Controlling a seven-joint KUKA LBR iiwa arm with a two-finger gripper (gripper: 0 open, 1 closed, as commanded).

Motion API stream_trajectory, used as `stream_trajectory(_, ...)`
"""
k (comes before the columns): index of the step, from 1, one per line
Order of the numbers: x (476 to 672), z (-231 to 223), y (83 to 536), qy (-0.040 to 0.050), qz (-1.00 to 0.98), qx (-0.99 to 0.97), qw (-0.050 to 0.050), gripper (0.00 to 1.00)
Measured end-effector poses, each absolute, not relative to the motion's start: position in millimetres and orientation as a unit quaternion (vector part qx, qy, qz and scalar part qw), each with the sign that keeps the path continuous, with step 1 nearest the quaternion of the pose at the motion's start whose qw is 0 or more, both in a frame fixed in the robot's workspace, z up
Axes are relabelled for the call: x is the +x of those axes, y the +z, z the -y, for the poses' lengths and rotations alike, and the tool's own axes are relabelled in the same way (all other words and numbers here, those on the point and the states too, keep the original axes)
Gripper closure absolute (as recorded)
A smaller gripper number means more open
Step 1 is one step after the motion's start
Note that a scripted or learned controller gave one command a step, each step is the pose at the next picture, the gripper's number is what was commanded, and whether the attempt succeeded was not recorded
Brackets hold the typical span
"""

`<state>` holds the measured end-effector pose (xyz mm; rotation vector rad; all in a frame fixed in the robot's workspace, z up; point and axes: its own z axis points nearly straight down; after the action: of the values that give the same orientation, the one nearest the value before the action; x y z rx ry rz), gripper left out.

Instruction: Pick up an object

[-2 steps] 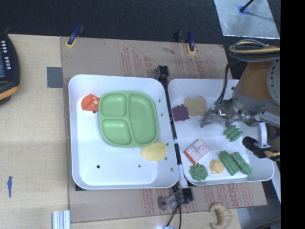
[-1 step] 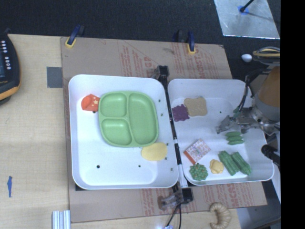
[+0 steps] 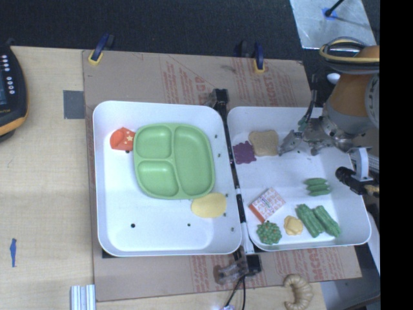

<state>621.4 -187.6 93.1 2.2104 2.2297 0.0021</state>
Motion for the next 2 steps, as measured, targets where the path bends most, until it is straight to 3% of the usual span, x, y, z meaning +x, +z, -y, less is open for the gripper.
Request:
stream_trajectory(1, 538.0, 214.8, 189.7, -0.0004, -0.706, 0.708, 0.001, 0.00)
stream_trajectory(2, 529.2, 205.5, 86.0, -0.0032, -0.709, 0.705, -0.005, 0.00)
